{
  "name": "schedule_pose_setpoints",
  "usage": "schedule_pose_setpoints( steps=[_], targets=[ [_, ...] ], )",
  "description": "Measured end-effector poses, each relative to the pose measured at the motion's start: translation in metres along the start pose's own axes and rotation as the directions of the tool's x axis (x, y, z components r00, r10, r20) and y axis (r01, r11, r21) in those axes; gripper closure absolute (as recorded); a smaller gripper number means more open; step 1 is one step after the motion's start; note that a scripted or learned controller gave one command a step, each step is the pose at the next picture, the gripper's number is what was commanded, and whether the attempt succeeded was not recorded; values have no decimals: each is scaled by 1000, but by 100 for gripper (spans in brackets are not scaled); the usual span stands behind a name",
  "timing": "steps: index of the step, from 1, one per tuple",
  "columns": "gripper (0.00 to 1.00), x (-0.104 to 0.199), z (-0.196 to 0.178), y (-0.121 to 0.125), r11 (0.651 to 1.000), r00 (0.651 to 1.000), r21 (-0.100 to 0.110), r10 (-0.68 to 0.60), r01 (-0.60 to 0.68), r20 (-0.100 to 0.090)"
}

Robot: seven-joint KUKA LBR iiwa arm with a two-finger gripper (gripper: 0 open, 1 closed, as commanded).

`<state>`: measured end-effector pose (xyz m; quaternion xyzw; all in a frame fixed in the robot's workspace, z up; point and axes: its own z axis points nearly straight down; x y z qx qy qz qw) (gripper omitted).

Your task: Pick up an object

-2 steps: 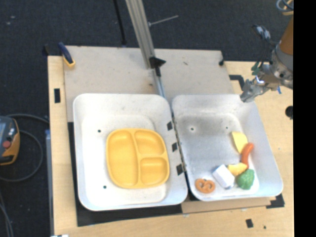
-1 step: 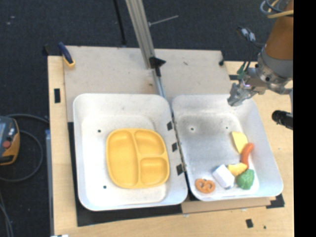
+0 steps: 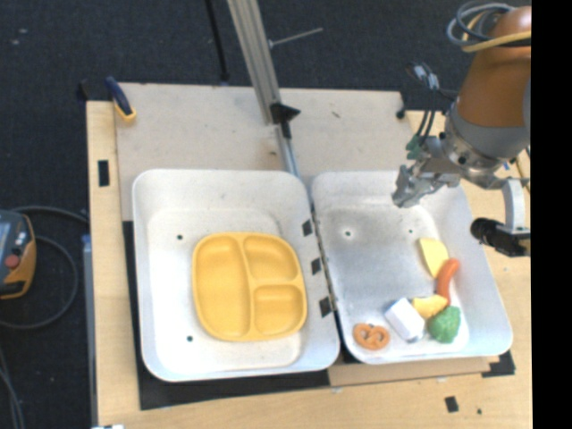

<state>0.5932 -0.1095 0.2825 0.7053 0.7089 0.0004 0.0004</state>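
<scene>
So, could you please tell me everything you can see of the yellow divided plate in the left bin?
The yellow plate is a rounded-square tray that looks like matte plastic, moulded into three compartments: one long one down its left side and two smaller ones stacked on the right. It lies flat and upright on the floor of the left bin, toward the bin's lower middle, slightly rotated. Nothing lies in its compartments, and nothing but the bin floor touches it. The gripper is over the other bin, well apart from it.
</scene>
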Motion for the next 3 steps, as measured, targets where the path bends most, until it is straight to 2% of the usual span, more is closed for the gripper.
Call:
schedule_pose_setpoints(
  steps=[1, 3],
  targets=[
    [100, 47, 17, -20, 1000, 1000, 1, 0, 0, 0],
    [100, 161, 27, -67, 1000, 1000, 1, -3, 3, -2]
  ],
)
